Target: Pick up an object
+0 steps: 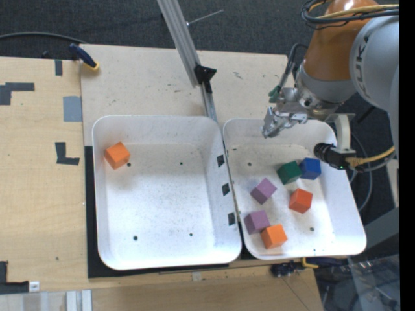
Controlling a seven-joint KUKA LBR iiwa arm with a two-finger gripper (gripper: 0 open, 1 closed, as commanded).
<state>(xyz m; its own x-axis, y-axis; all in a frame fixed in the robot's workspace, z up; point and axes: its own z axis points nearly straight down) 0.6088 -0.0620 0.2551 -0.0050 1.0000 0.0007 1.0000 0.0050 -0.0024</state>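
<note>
My gripper (271, 129) hangs over the far end of the right bin (343, 235), its tips close together with nothing between them. Below it in that bin lie a green cube (289, 172) touching a blue cube (311, 168), a red cube (300, 200), two purple cubes (264, 190) (257, 221) and an orange cube (273, 236). All of them sit nearer the camera than the gripper, apart from it. A lone orange cube (117, 154) rests in the left bin (104, 232), near its far left corner.
A slanted metal rail (185, 37) runs down from the top to the wall between the bins. The wooden bench (39, 173) carries grey tape marks at the left. A yellow and blue clip (85, 55) lies at the bench's far left edge.
</note>
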